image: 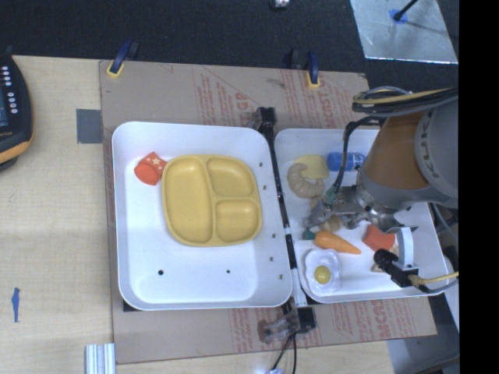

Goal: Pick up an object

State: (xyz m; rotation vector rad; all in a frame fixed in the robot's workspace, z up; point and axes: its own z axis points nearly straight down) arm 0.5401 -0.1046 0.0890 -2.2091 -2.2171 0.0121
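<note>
The right bin holds several toy foods: a beige croissant, a blue piece, an orange carrot, a fried egg and a red piece. My gripper is low in this bin, between the croissant and the carrot, and just above the carrot's green end. The grey arm with its orange band covers the bin's right half. Nothing I can see is lifted off the bin floor.
The left bin carries a yellow divided plate and a small red toy at its upper left. A black hinge strip separates the bins. A black and orange pendant lies at the far left.
</note>
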